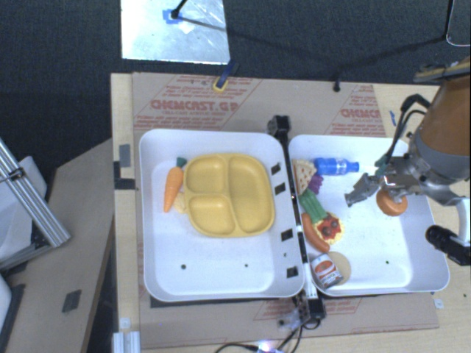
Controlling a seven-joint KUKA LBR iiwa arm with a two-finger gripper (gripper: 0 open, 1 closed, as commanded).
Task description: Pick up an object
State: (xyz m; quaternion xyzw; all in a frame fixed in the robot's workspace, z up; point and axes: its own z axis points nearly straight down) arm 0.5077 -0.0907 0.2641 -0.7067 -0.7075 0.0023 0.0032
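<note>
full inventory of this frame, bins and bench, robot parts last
left bin: 1, white, on the bench
right bin: 1, white, beside the left bin
divided plate: 1, yellow, middle of the left bin
toy carrot: 1, orange with green top, left of the plate
bottle: 1, blue, top of the right bin
toy food pile: several pieces, green, red, yellow, tan, along the right bin's left wall
can: 1, red and white label, right bin's lower left
round object: 1, orange, right bin, beside the gripper
cardboard sheet: 1, tan with red print, under both bins
metal plate: 1, silver, on the floor above the bench
gripper: 1, grey, over the right bin
arm: 1, grey with orange band, from the right
</note>
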